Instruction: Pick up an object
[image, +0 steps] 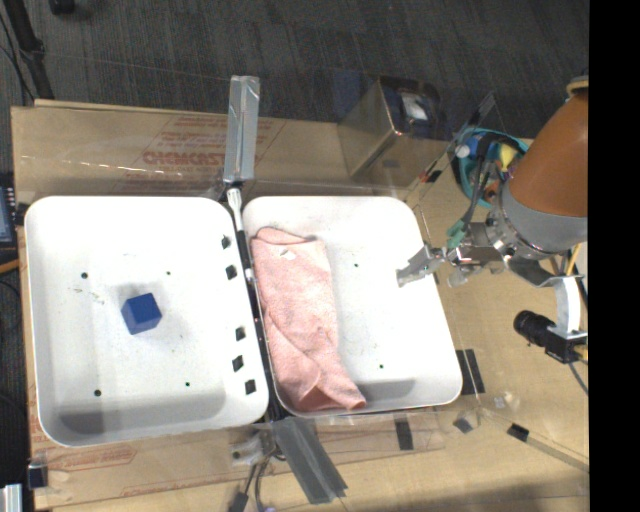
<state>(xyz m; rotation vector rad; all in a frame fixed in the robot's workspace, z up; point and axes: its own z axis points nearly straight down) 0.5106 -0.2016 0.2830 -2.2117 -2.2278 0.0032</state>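
Lying crumpled along the left wall of the right bin (430, 330): a pink cloth (298, 315), long axis running from the far end of the bin toward the near end, thickest where a fold bunches at the near corner. Well apart in the left bin (60, 380): a small blue cube (142, 312), alone on the white floor. Between the two, a divider with black clips. At the right rim of the right bin, poised above its edge: the gripper (415, 270), tip pointing left toward the cloth. Fingers too small and foreshortened here; cannot tell whether spread or closed, nothing visibly between them. Nearer by far: the cloth, directly leftward across bare bin floor. Probably best taken across its narrow width.
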